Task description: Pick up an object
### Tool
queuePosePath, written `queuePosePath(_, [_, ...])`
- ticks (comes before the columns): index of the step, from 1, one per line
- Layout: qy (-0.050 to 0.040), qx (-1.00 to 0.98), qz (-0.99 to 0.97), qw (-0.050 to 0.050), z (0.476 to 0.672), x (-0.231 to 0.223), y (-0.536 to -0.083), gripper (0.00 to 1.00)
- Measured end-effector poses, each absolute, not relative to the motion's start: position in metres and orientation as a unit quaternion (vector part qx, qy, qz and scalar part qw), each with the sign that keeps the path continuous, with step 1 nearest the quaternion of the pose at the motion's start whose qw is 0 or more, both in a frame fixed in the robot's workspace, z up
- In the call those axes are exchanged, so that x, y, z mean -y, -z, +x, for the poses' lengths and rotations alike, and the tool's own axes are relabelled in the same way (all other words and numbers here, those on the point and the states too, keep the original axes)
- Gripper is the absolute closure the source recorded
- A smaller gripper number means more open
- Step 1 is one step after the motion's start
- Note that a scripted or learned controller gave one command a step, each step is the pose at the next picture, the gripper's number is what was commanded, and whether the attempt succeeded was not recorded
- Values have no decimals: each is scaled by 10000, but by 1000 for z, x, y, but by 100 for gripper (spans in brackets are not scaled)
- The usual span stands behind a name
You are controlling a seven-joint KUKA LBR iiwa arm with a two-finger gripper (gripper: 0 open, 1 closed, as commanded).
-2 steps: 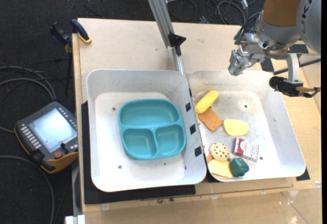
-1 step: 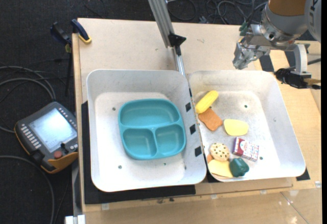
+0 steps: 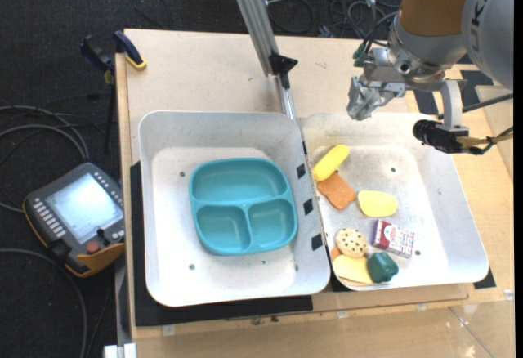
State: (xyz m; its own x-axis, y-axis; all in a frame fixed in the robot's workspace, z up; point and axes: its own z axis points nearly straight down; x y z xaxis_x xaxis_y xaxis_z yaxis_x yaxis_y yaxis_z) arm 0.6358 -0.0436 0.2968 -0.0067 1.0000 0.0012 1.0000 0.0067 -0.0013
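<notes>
My gripper hangs above the back edge of the right bin, pointing down, with nothing seen between its fingers. Below it and to the left lies a yellow banana-shaped piece. An orange wedge lies beside that, and a yellow oval piece sits further right. Near the front of the bin are a chocolate-chip cookie, a small red and white box, a dark green piece and a flat yellow slice.
The left bin holds a teal divided tray. A slanted metal pole crosses above the bins' shared back corner. A teach pendant lies on the floor to the left of the bench.
</notes>
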Motion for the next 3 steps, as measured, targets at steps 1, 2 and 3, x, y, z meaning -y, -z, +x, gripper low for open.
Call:
queuePosePath(1, [-2,7098,-7044,12,628,-6,-288,100])
queuePosePath(2, [-3,7096,-7046,10,616,-48,-277,100])
queuePosePath(3, [-6,7098,-7044,12,600,-94,-268,100])
